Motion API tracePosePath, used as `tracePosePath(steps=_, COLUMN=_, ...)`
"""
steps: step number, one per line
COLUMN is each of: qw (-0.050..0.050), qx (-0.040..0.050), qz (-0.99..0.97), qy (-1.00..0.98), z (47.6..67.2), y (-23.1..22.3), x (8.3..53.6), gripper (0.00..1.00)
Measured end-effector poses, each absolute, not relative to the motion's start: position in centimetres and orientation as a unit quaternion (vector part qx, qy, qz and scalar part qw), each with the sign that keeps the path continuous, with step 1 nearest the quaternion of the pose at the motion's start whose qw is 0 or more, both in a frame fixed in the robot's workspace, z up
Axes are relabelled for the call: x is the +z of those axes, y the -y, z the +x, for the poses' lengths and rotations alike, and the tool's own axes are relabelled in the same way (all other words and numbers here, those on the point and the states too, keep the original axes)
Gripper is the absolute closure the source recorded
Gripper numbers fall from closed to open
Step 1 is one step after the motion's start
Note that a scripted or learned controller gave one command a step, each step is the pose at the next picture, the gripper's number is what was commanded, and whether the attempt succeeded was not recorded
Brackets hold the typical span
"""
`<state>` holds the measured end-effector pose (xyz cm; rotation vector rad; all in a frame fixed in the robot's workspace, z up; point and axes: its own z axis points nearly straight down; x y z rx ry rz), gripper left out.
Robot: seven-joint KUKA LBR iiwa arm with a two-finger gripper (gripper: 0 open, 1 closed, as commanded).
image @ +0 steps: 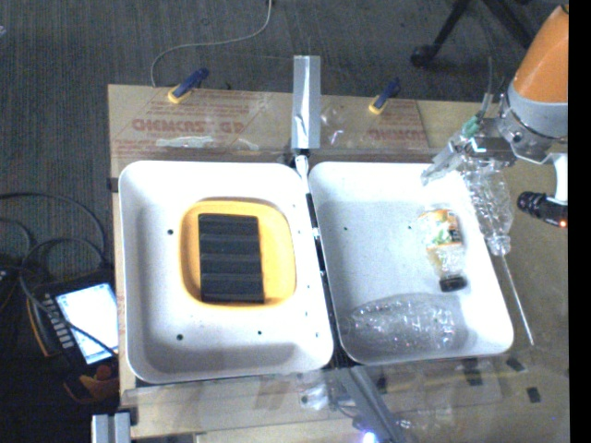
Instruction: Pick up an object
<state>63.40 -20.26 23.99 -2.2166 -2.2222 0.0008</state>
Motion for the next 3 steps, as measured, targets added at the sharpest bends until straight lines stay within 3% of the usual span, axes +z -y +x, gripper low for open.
tracePosePath(steps=1, qw=-0.001, qx=0.0023, qz=-0.690, qy=0.724, z=64.2, y=20.3, x=23.9, gripper=0.00)
tracePosePath(steps=2, qw=-0.004, qx=-0.0044, qz=-0.638, qy=0.770, z=65.6, y=21.7, x=10.5, gripper=0.00)
tracePosePath(steps=3, qw=-0.018, qx=-0.0092, qz=-0.590, qy=0.807, z=63.8, y=21.9, x=10.4, gripper=0.00)
